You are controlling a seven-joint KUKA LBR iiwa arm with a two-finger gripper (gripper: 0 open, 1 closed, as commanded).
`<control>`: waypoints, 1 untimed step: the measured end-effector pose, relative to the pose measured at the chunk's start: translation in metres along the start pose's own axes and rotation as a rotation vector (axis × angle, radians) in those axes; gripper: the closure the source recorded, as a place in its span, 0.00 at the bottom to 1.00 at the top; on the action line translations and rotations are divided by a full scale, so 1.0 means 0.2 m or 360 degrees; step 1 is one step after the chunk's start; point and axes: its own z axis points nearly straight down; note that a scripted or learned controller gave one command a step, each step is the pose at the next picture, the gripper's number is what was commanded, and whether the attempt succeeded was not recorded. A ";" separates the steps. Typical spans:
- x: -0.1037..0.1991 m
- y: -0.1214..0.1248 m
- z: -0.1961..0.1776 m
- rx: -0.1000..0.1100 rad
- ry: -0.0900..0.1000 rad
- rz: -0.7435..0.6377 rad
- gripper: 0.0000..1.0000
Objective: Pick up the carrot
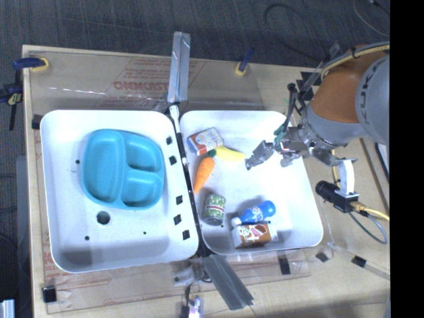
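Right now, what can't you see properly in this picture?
- Hand, camera view: small and blurry, so its grip can't be judged.
- Banana: its left end hides behind the carrot.
- Small carton and bottle: labels too small to read.
- Arm: cut off by the right edge.

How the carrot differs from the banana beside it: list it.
The carrot is orange with a green top; the banana is plain yellow. The carrot lies almost lengthwise along the divider; the banana lies crosswise. The carrot looks longer and thicker. Both rest in the right bin, meeting near the carrot's green end.
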 end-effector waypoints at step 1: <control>0.23 0.02 0.61 -0.0004 -0.0002 -0.0645 0.00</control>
